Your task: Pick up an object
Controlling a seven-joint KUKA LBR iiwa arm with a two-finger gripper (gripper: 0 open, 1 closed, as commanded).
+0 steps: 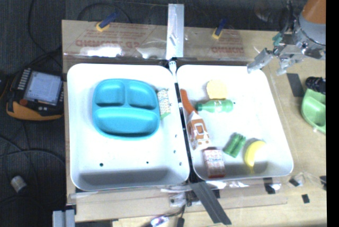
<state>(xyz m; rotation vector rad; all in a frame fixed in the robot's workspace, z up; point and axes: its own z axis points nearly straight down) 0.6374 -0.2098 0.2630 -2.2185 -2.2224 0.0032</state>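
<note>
You see the hand (271, 60) spread wide, holding nothing, above the right bin's (275, 115) far right corner. Green bottle (216, 107), yellow lemon (253, 152) and red can (213, 162) lie in that bin.

Right bin's (275, 115) far-right stretch lies open; items crowd its left.

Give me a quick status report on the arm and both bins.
End effector open, above right bin's far corner, holding nothing. Nearest: round yellow piece, green plastic bottle. Nothing in the way.
</note>
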